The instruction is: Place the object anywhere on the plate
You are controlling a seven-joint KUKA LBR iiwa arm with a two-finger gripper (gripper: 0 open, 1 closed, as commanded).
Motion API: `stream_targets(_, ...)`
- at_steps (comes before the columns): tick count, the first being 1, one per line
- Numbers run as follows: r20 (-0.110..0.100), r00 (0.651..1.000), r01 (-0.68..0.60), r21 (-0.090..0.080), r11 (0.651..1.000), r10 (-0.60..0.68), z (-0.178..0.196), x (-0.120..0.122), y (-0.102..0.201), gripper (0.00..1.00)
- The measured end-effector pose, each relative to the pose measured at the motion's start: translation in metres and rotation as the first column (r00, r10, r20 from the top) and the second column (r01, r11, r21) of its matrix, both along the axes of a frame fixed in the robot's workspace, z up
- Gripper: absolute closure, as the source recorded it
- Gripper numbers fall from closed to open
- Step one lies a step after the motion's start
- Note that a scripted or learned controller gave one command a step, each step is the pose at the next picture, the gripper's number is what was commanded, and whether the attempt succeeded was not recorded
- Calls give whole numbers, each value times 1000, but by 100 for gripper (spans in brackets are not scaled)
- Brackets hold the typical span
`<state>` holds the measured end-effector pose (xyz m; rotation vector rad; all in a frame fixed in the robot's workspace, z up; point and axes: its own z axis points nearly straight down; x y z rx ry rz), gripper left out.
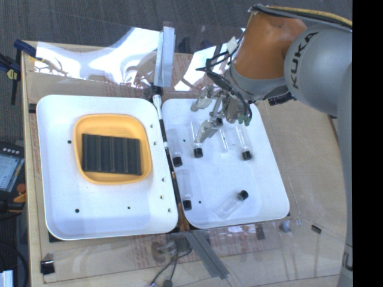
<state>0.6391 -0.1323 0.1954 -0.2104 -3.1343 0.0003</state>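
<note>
STEP: pick, judged not begun | GRIPPER (220, 122): over right bin's far part, nothing visibly held; spread not discernible | VIALS (230, 204): loose in right bin (272, 187) | PLATE (112, 149): yellow, left bin | NEXT: descend, grasp one vial.

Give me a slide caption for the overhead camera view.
End effector above clear vials in the right bin; yellow plate in the left bin.

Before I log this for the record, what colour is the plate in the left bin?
Yellow plate, with a dark ribbed centre; seen in the camera view.
</note>
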Motion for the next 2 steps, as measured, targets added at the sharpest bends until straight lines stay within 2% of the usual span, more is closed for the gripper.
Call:
stream_targets(1,-1,894,-448,1,894,448,-28,-27,-67,0)
stream_targets(2,0,720,-694,2,720,694,-11,-67,-77,0)
